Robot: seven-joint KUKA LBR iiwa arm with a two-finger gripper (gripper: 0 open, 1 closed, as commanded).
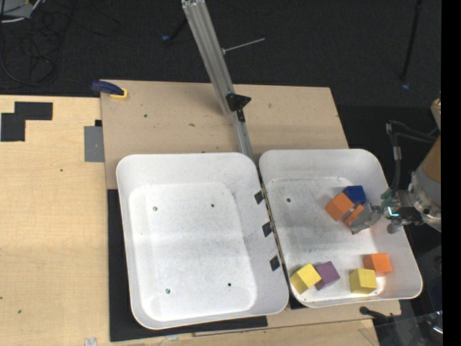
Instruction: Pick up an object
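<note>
As the arm reaches in from the right of the camera view, you find its gripper (371, 218) low in the right bin (317, 161), right against an orange block (339, 207) with a blue block (354, 194) touching it behind. You cannot tell from this slant whether the gripper is wide, narrow or closed on anything; the metal tip sits at the orange block's near right edge, and no block is plainly seen inside it.

Along the same bin's front wall you see four more pieces: a yellow block (305, 276) touching a purple block (328, 272), and, further right, a second yellow block (363, 280) just beside a smaller orange block (379, 263). The left bin (137, 171) lies alongside, the two joined by dark clips at the shared rim. A slanted aluminium rail (212, 56) rises from the bench behind them.

Judge the blocks as light, rigid cubes, probably foam or painted wood, with flat faces that should take a squeeze without crushing and are unlikely to break if dropped. The orange block near the gripper looks tilted and leans on its blue neighbour, so you may find a grip slips or drags both. Take it across two opposite flat faces, near the middle, clear of the blue one. The lone pairs at the front wall offer freer sides, though the rim crowds them.
</note>
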